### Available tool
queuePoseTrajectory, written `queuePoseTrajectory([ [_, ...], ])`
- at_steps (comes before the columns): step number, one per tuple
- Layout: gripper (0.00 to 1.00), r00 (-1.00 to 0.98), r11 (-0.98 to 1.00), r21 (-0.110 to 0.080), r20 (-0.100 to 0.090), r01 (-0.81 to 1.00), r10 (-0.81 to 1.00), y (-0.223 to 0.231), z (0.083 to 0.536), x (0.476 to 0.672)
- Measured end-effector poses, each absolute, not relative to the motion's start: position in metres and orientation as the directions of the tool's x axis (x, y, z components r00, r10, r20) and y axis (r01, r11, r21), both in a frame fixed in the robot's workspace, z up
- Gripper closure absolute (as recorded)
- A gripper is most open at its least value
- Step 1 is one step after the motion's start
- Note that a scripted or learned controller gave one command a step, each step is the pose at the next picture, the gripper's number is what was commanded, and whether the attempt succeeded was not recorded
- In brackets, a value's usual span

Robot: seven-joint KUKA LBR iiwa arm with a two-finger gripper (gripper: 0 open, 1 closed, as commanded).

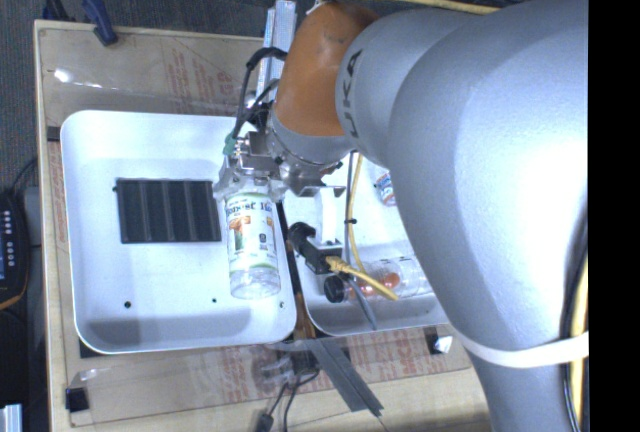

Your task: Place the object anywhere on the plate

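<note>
One clear bottle [250, 245] with a printed label sits at the right edge of the left bin [90, 220], centre of frame, its cap end up under the end effector [250, 170]. Can't tell how the end effector is set or whether it has the bottle; the wrist covers the top. Dark ribbed plate [168, 211] lies just left of the bottle, same bin. Right bin [345, 325] mostly hidden by the arm [470, 150]. My read: lift straight first to clear the bin wall, then a short shift left, lower until the bottle rests on the ribs, release low so it doesn't roll off.
</note>
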State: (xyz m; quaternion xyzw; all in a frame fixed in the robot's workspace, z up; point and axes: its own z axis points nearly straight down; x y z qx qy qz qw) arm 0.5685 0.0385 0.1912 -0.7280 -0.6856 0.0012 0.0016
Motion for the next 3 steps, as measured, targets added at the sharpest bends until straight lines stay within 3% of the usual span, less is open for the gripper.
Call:
queuePoseTrajectory([
  [2, 1.00, 0.046, -0.046, -0.011, 0.000, 0.999, 0.999, 0.040, 0.209, 0.569],
  [3, 1.00, 0.099, -0.099, -0.006, -0.001, 0.995, 0.995, 0.021, 0.190, 0.545],
])
